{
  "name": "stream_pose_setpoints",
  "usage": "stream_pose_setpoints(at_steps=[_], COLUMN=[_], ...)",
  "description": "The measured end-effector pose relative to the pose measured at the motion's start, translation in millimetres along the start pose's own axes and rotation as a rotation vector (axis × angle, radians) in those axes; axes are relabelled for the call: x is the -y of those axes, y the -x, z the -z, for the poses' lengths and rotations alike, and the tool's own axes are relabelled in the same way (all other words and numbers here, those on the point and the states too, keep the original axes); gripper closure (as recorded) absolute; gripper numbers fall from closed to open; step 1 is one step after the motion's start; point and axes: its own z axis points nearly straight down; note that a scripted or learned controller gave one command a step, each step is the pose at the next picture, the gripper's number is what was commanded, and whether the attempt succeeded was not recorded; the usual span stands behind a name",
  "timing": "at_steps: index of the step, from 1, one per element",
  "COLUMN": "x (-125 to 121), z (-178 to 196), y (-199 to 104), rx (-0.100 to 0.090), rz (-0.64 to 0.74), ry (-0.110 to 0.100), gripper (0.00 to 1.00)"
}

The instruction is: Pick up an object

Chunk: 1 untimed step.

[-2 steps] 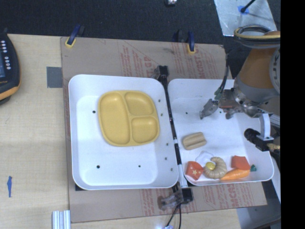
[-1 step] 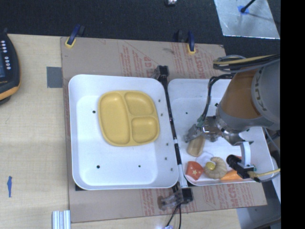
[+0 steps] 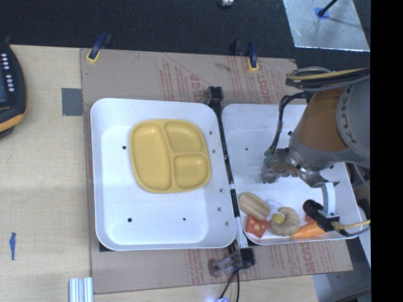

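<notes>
Toy food items are bunched at the lower edge of the right bin [image 3: 249, 137]. The tan bun [image 3: 253, 203] lies furthest left. The red piece [image 3: 254, 227] is just below it, against the bin's rim. A small yellow bit [image 3: 277, 219] sits between the red piece and a curled tan pastry [image 3: 289, 221], touching the pastry. An orange carrot [image 3: 308, 231] lies just right of the pastry, along the rim.

The end effector [image 3: 271, 172] hangs over the middle of the right bin, above the cluster in view and apart from it; the bun is the nearest item. Cannot tell if it is apart or together, as it is dark and blurred from this angle. No item is seen clamped in it. The grey arm with the orange band [image 3: 321, 121] comes in from the right.

The left bin [image 3: 157, 222] holds a yellow divided plate [image 3: 170, 155], lying flat in the upper half with three compartments. The two bins are side by side, touching along a black centre strip [image 3: 224, 162].

Both sit on a cardboard sheet [image 3: 157, 74], clamped at the top by two blue-yellow clips [image 3: 97, 46] [image 3: 252, 56]. Under that is the wooden surface [image 3: 38, 187], with a grey tape patch [image 3: 71, 100] and a black-orange handheld unit [image 3: 9, 87] at the left edge.
</notes>
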Motion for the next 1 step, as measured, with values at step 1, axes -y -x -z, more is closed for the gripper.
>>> stream_pose_setpoints(at_steps=[1], x=[-79.4], z=[97.0], y=[-30.2], rx=[0.002], rz=[0.007], ry=[0.017], gripper=[1.0])
